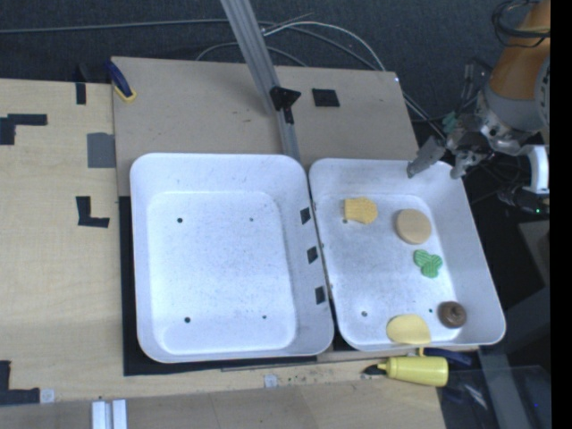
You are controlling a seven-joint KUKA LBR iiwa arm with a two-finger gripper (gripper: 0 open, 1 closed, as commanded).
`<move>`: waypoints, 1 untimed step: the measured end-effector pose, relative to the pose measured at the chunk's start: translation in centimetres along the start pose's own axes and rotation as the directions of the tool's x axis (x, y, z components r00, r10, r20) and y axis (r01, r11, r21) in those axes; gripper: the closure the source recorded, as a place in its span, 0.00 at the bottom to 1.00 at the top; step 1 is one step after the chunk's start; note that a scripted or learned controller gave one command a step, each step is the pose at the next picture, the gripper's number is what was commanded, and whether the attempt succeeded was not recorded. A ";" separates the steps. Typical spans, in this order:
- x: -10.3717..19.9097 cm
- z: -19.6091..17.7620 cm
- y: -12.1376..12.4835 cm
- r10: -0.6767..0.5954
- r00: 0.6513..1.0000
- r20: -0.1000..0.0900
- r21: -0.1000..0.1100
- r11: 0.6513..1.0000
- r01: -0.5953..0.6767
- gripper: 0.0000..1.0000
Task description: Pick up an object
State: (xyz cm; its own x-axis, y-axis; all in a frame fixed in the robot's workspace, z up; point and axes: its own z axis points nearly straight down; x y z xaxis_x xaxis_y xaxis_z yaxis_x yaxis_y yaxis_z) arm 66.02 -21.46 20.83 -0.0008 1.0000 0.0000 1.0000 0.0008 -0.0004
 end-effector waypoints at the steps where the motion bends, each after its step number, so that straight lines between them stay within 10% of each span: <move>1: 0.0 0.0 0.0 0.000 1.000 0.000 0.000 1.000 0.000 0.00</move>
State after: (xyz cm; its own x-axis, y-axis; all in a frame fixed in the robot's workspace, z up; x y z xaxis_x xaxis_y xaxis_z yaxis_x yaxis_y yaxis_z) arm 66.02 -21.46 20.83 -0.0008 1.0000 0.0000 1.0000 0.0008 -0.0004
